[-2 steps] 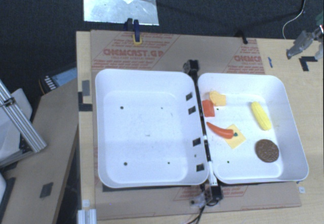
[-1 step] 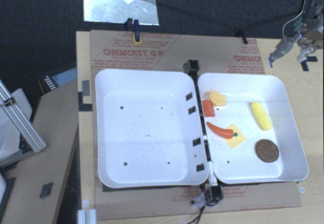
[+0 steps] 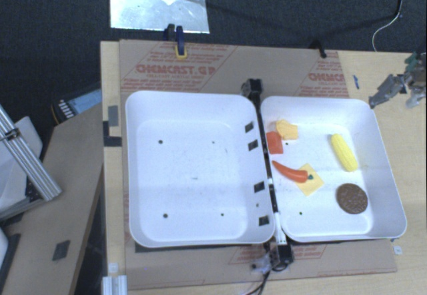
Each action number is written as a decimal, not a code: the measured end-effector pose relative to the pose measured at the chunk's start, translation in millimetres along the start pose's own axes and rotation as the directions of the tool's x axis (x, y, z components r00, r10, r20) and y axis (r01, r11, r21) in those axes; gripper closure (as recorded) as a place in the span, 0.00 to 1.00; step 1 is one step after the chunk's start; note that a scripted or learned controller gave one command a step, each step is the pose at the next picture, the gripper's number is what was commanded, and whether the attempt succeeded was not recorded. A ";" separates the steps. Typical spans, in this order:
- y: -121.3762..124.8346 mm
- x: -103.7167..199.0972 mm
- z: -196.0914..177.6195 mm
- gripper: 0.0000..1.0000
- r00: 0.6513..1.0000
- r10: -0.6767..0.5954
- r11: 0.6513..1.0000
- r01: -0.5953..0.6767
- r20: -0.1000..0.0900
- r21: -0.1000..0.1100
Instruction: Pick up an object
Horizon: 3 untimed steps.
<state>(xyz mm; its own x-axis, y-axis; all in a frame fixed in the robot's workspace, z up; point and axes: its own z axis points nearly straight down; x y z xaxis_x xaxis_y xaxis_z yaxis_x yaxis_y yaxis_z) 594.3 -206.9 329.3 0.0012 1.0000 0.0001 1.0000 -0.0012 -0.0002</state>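
Camera view, largest to smallest: table [image 3: 220,60], left bin [image 3: 190,167], right bin [image 3: 380,173] with corn [image 3: 343,152], brown disc [image 3: 351,198], chili [image 3: 290,171], yellow square [image 3: 310,183], orange block [image 3: 274,142]; gripper [image 3: 400,87] beyond rim, jaws' state untellable.

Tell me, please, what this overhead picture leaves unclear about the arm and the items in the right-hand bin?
- Pincer, camera view: cut off by the right edge and blurred, so its state is unreadable.
- Arm: lies beyond the right edge.
- Red pepper: overlaps the yellow slice, hiding part of it.
- Orange piece and pale yellow piece: too small to identify.
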 end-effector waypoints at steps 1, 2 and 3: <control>-112.6 -0.4 6.3 0.00 1.000 0.003 1.000 -0.003 -0.001 0.003; -54.0 0.5 -136.5 0.00 1.000 -0.008 1.000 0.009 0.009 -0.021; 6.4 1.4 -211.2 0.00 1.000 -0.009 1.000 0.009 0.006 -0.014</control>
<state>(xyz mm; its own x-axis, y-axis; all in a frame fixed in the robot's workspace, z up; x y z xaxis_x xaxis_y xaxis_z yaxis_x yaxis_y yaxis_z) 600.8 -205.6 540.5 -0.0075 1.0000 -0.0064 0.9999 0.0076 0.0140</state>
